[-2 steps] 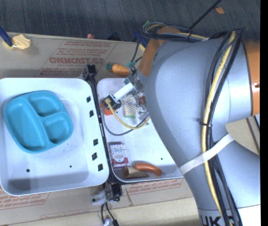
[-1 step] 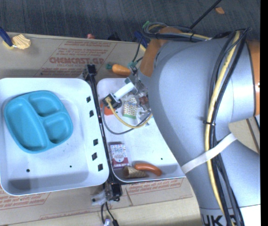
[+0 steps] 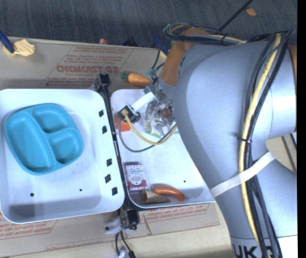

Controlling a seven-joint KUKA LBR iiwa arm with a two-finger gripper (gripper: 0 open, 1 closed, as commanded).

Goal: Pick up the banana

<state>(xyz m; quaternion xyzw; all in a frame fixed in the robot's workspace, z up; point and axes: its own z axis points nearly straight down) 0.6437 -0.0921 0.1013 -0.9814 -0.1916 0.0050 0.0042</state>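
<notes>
The grey arm comes in from the right and bends down into the far half of the right bin (image 3: 193, 168). Its gripper (image 3: 158, 114) hangs low over the bin floor, with metal parts and a white tag around it. A thin curved yellow shape (image 3: 141, 136) with a bit of green beside it lies just under and in front of the gripper. It may be the banana's edge or a cable, and I cannot tell which. The arm's bulk hides the right side of this bin.
The left bin (image 3: 13, 198) holds a blue divided plate (image 3: 43, 137). In the right bin's near end lie a red-labelled packet (image 3: 135, 177), an orange sausage (image 3: 169, 192) and a brown piece (image 3: 152, 198). An orange carrot (image 3: 138, 80) rests at its far rim.
</notes>
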